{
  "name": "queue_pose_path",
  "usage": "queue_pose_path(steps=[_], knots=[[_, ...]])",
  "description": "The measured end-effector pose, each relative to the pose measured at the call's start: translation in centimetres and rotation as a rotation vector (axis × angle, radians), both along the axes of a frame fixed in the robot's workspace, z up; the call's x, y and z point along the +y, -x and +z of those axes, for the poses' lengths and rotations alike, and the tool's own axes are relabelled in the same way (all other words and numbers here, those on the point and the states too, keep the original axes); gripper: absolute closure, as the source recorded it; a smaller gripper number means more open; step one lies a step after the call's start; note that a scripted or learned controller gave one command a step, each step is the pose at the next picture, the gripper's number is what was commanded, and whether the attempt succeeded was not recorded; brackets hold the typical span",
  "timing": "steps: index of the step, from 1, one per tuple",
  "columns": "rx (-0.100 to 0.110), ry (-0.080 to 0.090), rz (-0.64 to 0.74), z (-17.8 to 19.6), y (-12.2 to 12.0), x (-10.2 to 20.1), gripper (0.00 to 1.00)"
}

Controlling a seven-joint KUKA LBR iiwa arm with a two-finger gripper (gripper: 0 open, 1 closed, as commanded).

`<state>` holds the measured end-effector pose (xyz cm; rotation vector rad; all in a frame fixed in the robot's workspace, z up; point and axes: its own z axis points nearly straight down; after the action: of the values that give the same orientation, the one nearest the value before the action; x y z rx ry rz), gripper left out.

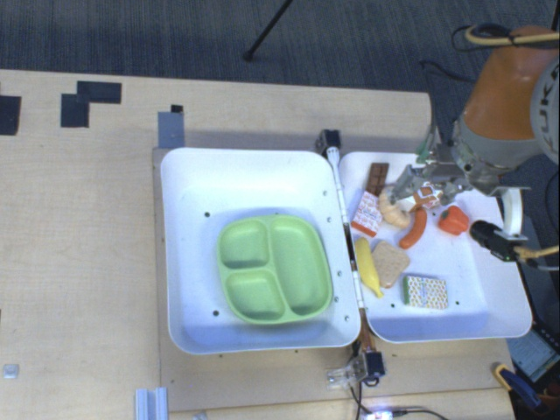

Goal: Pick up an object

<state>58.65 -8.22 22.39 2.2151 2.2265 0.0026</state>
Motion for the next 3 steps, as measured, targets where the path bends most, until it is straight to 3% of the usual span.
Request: queue_pose_path(steps=[1,2,3], knots=[[0.003,0.001,-0.004,-12.0,1.6,-5.5,0.00],[-0.003,0.000,-0.002,-10.8,1.4,-5.4,1.00],[-0.003,0.000,-0.001,-10.8,1.4,-5.4,0.00]])
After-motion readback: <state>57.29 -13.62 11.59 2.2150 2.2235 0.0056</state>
